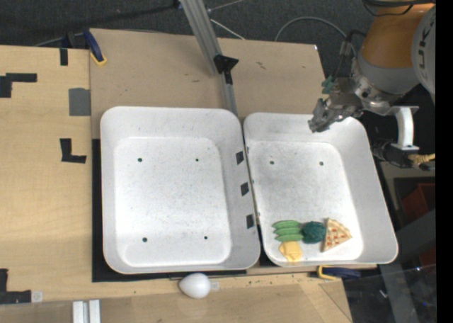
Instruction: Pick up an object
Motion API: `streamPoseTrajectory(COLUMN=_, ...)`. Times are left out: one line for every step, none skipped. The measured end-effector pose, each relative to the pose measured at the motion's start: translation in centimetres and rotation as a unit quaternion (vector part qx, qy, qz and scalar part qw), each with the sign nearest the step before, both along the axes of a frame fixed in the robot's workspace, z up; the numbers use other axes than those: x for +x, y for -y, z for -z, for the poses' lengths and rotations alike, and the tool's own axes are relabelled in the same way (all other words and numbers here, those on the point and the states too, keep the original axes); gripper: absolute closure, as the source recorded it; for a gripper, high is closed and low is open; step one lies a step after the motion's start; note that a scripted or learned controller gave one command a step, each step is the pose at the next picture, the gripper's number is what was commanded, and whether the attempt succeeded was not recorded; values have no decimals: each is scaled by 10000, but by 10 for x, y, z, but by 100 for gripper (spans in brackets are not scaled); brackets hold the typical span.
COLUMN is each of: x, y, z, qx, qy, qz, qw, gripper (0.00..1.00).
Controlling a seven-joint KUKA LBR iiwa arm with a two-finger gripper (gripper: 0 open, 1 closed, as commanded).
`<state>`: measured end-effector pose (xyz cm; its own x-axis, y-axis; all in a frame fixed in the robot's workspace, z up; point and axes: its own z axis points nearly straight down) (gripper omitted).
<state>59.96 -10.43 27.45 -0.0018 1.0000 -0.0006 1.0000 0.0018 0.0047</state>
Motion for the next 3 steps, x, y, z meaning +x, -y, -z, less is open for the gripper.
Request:
streamPoseTrajectory(x=8, y=-55, z=0, qx=9, qy=-26, qz=-21, qw=10000, gripper=100)
streamPoseTrajectory(x=13, y=-108, z=16, qx=6, qy=-39, qz=-20, qw=10000, gripper=100)
streamPoseTrajectory(x=29, y=-161, z=36, qx=4, qy=-37, qz=-20, qw=10000, gripper=100)
